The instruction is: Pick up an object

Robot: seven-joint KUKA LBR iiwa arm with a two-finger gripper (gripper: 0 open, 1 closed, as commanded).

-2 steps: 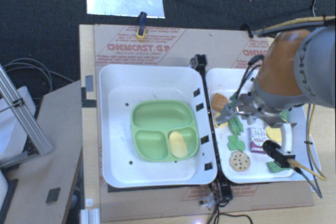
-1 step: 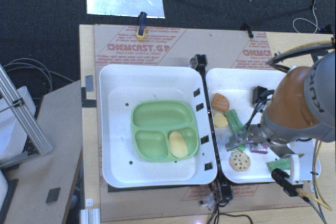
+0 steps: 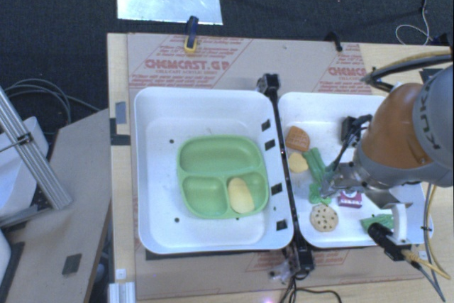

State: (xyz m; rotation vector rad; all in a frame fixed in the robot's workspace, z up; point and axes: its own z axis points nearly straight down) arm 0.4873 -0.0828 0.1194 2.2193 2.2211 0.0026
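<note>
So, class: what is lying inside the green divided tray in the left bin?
One yellow, oval item lies in the lower right compartment of the green divided tray. The other two compartments show bare green. Nothing covers the tray.

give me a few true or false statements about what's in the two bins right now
1. A green divided tray lies in the left bin. True.
2. The yellow item sits in the tray's big top compartment. False: it is in the lower right compartment.
3. A chocolate chip cookie lies in the right bin. True.
4. The cookie sits in the green tray. False: it lies on the right bin's floor, near the front edge.
5. The arm is over the left bin. False: it reaches in over the right bin.
6. A brown round item lies near the right bin's left wall. True.
</note>
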